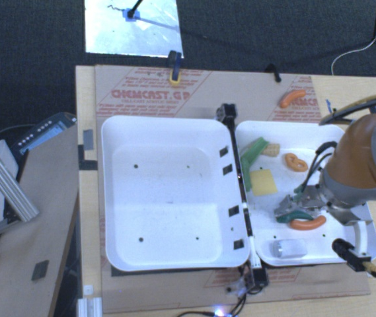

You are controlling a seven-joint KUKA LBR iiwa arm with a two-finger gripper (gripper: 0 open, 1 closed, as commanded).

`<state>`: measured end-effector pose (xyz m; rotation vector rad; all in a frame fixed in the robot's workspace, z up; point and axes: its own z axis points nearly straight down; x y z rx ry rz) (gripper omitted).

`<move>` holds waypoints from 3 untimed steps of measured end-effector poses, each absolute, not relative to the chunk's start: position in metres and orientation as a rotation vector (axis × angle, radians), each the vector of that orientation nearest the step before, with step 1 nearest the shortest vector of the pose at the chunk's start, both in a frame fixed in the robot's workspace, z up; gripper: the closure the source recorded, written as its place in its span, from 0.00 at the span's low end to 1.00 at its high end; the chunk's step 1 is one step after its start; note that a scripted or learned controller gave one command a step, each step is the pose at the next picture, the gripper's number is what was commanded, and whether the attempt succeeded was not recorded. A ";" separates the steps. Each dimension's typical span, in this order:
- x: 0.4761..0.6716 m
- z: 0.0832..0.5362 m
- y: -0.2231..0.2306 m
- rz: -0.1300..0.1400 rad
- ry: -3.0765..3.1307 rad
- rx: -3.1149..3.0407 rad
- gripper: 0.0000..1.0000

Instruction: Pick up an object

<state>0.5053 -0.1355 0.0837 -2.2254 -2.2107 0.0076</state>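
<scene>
Jaws point(292, 209) low in the right bin point(356, 134), down among the items at roughly 4 o'clock from bin centre; can't tell their state, metal parts blur together and overlap a green piece point(299, 218). Nothing visibly held. Orange sausage-shaped piece point(308, 223) lies just beside the jaws at their 5 o'clock, touching or nearly touching the green piece. Yellow square block point(263, 181) sits at 10 o'clock from the jaws, close to the divider between bins. Green elongated piece point(253, 150) lies tilted at 12 o'clock of the yellow block, with a small tan piece point(271, 150) just beside it at 3 o'clock. Orange pretzel-shaped item point(296, 162) is at 12 o'clock from the jaws, apart from them. Clear, pale object point(287, 247) rests near the bin's 6 o'clock wall. Arm point(363, 157), orange band showing, comes in from 3 o'clock over the bin's right side. Left bin point(118, 134) sits at 9 o'clock of the right one, edges touching along the divider. Another orange sausage point(293, 98) lies on the table point(240, 88) outside the bins, at 12 o'clock of the right bin.
</scene>
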 end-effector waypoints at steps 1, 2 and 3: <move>0.511 0.095 -0.132 -0.003 -2.226 -2.221 1.00; 0.591 0.085 -0.111 -0.009 -2.235 -2.216 1.00; 0.654 0.084 -0.083 0.025 -2.216 -2.206 1.00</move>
